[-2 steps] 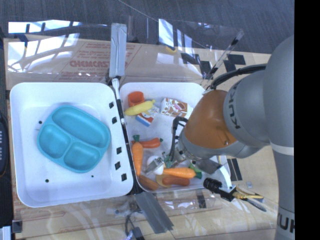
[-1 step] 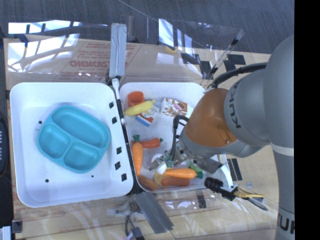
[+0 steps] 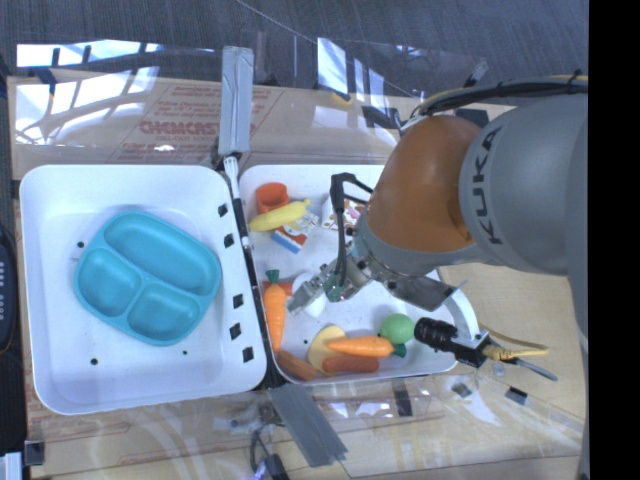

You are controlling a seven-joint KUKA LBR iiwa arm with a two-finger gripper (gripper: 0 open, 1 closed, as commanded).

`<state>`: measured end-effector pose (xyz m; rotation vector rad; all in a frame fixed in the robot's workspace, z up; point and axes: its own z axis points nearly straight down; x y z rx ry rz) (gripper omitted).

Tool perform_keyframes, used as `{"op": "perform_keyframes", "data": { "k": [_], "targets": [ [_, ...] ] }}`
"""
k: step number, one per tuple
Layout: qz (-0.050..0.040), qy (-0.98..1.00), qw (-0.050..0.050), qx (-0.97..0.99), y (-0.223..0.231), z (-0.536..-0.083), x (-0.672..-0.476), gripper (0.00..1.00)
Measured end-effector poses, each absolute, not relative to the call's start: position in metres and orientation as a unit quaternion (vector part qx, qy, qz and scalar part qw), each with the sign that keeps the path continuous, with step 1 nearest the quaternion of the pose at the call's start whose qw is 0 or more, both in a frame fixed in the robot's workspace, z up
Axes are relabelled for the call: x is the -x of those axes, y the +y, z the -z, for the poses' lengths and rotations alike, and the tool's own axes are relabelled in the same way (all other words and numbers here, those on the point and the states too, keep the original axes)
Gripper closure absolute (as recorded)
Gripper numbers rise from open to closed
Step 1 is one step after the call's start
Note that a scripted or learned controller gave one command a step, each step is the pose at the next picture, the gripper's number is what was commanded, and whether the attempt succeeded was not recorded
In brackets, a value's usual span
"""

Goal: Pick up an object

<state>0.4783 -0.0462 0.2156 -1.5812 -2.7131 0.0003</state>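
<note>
The right bin (image 3: 262, 183) holds toy food: a yellow banana (image 3: 279, 216) with an orange piece (image 3: 270, 197) behind it, a small red, white and blue box (image 3: 291, 236), a carrot (image 3: 275, 311) along the left wall, another carrot (image 3: 360, 346), a green ball (image 3: 397, 327), a pale round piece (image 3: 324, 345) and a brown sausage-like piece (image 3: 297, 367) at the front. My gripper (image 3: 322, 293) hangs low over the middle of this bin, just right of the left carrot. The arm's big orange and grey body hides the bin's right half.
The left bin (image 3: 50, 268) carries a blue divided plate (image 3: 148, 276) near its middle. A grey strip (image 3: 235, 103) runs along the divider between the bins. Cardboard lies behind both bins, and cables trail at the front right.
</note>
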Motion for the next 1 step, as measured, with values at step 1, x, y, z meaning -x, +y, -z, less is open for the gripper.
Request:
{"op": "perform_keyframes", "data": {
  "k": [1],
  "targets": [
    [-0.0028,-0.847,0.004,0.532,0.0107,-0.1899,-0.4956,1.0]
  ]
}}
